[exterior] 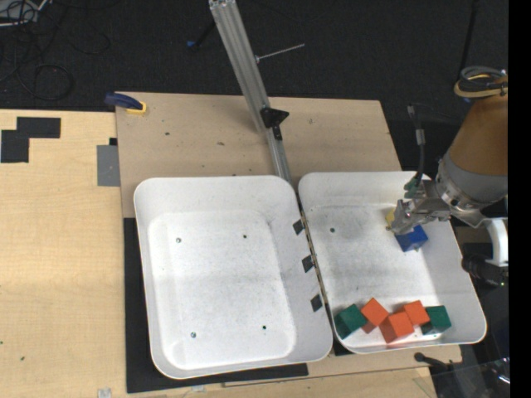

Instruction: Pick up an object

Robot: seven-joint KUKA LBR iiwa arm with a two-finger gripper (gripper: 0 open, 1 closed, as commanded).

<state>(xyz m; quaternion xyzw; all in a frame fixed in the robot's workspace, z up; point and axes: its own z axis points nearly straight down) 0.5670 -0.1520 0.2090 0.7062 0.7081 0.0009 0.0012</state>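
My gripper (409,219) hangs over the upper right part of the right bin (357,197). A small blue block (412,239) sits right under its tip, touching or nearly touching it; I cannot tell whether it is gripped. A bit of something yellow (389,216) pokes out at the gripper's left side. Along the right bin's front edge lie two green blocks (349,318) (437,317) and two orange-red blocks (375,312) (397,325) in a loose row.
The left bin (217,272) lies beside the right one, with black clips (306,263) along the shared rim. A metal rail (247,73) slants up from the bins' back edge. The wooden bench (58,222) stretches to the left.
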